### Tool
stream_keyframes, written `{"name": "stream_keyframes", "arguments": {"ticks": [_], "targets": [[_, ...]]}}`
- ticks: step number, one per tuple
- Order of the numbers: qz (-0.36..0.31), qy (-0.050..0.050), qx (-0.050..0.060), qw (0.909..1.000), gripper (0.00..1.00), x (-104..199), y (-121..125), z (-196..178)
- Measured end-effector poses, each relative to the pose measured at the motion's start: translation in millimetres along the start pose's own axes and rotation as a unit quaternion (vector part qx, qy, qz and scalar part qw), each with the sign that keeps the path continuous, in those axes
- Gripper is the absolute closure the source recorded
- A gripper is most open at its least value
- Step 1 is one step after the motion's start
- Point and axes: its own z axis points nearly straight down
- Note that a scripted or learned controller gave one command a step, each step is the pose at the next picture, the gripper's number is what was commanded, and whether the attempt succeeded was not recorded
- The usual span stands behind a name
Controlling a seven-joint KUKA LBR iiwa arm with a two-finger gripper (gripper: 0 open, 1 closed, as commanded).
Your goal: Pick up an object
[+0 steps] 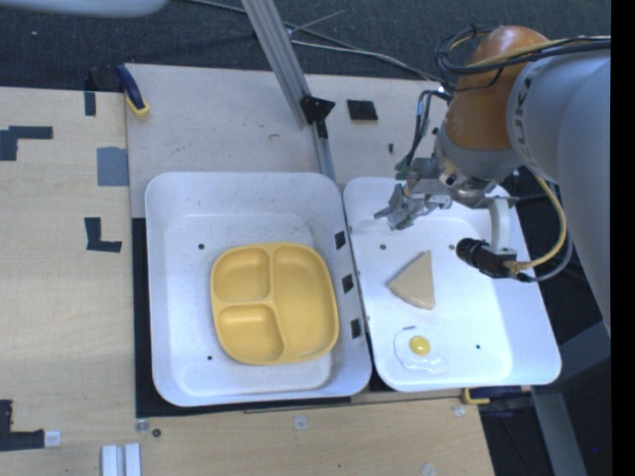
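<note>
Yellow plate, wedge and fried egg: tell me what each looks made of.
Yellow plate: likely moulded plastic, smooth and slightly glossy, with three pressed compartments.
Wedge: tan and matte, probably plastic or foam toy food; the look leaves it open.
Fried egg: toy food, likely plastic or rubber, with a flat white and a shiny yellow yolk.

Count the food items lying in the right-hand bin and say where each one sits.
2. The cheese wedge lies near the middle of the right bin; the fried egg lies below it, near the front edge. The arm may hide others.
</note>
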Motion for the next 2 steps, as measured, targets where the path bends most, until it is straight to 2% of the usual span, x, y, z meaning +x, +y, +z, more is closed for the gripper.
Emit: {"name": "stream_keyframes", "arguments": {"ticks": [1, 2], "targets": [[-0.001, 0.0, -0.001, 1.0, 1.0, 51.1, -9.5, -13.6], [-0.001, 0.0, -0.001, 1.0, 1.0, 114.2, -6.4, -19.2]]}}
